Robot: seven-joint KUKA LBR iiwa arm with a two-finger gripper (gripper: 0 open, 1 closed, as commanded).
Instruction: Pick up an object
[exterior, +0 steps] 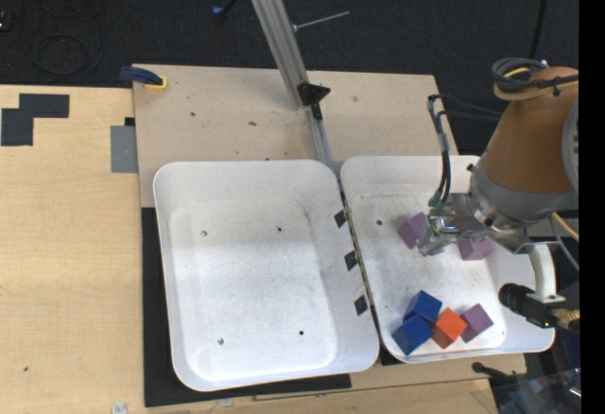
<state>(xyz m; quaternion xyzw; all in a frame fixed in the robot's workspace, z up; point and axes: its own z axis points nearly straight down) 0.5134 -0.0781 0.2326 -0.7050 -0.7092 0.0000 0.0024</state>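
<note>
Dark floor with loose cables up top, light wood bench (66, 242) below it, two shallow white bins side by side on a tan board. A slanted aluminium rail (279, 29) runs down from the top toward the seam between the bins, black clips along that seam.

Left bin (180, 204): just specks on the floor.

Right bin (378, 181): my arm comes in from the right, orange band above the wrist, gripper (442, 234) low over the bin's middle. A pale purple block (412, 231) sits just left of my gripper, touching or nearly so; a second pale purple block (475, 249) sits just to its right, partly under my wrist. Can't tell how far my fingers are spread, or whether either block is actually between them: the wrist hides too much.

Near the bin's front edge, well apart from me: two blue blocks (417, 319) stacked close, an orange block (449, 327) touching them, a purple block (477, 319) just beside the orange
</note>
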